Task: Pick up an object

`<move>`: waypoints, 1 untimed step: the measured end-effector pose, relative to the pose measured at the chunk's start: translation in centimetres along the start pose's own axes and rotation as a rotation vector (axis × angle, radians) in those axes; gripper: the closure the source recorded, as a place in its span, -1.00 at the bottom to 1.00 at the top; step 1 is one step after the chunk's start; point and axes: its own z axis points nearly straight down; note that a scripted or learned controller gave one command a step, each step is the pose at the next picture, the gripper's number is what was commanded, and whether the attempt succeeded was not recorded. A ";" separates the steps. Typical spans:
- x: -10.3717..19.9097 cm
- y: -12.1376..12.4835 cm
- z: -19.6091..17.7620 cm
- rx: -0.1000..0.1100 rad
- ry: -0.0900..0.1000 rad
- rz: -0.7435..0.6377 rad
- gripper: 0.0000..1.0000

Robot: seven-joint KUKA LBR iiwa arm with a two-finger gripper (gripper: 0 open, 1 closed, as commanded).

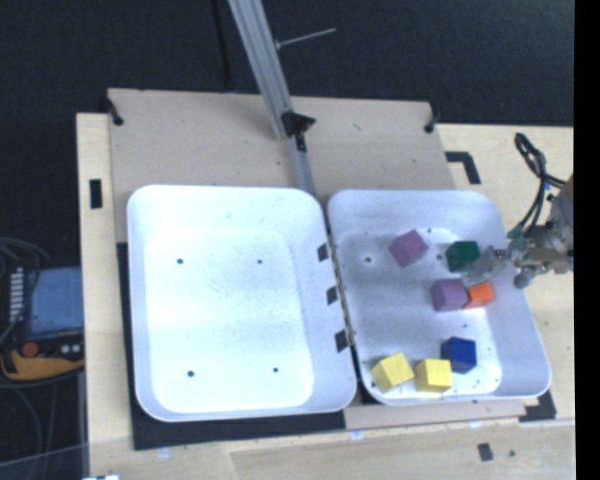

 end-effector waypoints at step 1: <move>0.0 0.0 0.0 0.000 0.000 0.001 -1.00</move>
